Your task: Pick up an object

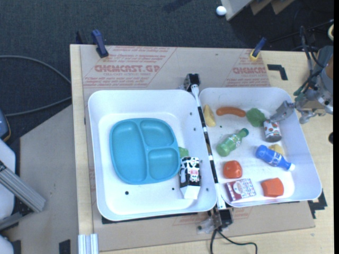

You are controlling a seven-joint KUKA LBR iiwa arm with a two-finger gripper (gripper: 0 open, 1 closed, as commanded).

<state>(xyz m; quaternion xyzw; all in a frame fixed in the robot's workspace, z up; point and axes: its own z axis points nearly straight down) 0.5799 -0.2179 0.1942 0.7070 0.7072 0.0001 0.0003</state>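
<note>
Status: the pick is not yet made. No object is seen between the fingers, and every object visible lies on a bin floor.

The two-finger gripper [284, 111] sits at the far right rim of the right-hand shallow white bin [310, 163], reaching in from the right. Its grey fingers point left and down toward the bin interior. How far apart they stand cannot be judged from this view; they hold nothing visible.

Contents of the right-hand bin:
- a small cylindrical can with a red and white label [272, 130], just beside the fingertips and the nearest candidate;
- a green rounded toy vegetable [256, 116], left of the can;
- an orange-red toy sausage [231, 111] and a yellow toy banana [210, 116], toward the far left corner;
- a green plastic bottle [231, 142], lying tilted near the middle;
- a blue plastic bottle with a white label [273, 157], lying right of centre;
- a red toy tomato [232, 169], a red and white flat carton [240, 189] and an orange-red block [272, 187], along the near side.

The left-hand shallow white bin [100, 142] holds a turquoise compartment plate [144, 150] and a black-and-white cow-print carton [190, 177] at its near right.

Remaining steps, as judged: descend onto one object, close on it, and lift it clear of the bin floor.
</note>
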